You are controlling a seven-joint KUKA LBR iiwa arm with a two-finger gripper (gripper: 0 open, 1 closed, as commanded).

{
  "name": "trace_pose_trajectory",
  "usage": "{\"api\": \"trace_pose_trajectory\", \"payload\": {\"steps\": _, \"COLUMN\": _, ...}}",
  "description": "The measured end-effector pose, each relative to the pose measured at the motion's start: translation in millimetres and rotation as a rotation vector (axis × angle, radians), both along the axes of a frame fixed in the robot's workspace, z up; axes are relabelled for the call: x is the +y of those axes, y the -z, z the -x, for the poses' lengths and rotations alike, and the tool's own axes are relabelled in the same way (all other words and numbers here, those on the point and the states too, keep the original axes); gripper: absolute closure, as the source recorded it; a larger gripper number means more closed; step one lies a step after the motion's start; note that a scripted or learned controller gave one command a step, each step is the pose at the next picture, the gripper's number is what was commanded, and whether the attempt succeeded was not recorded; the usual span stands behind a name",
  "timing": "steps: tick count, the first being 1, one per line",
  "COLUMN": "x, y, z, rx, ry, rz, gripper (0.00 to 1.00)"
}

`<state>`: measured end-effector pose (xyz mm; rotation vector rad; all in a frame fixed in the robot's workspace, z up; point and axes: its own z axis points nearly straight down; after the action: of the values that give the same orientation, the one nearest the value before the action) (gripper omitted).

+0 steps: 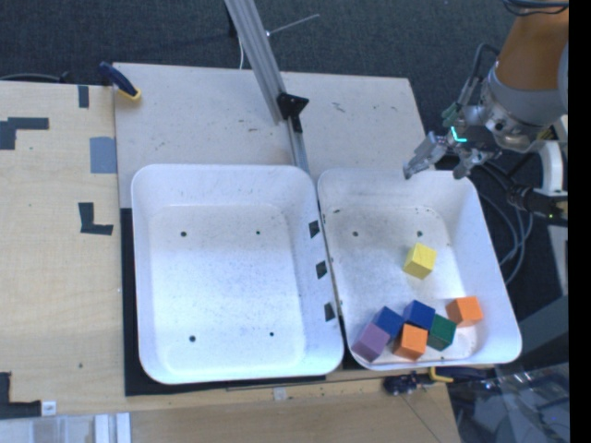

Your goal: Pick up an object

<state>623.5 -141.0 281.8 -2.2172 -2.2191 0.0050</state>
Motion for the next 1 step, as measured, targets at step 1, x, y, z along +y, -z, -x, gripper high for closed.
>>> {"api": "trace_pose_trajectory", "payload": {"steps": 1, "x": 0.0, "y": -2.9, "z": -0.7, "rx": -0.005, "ry": -0.002, "rz": 0.002, "gripper": 0.00}}
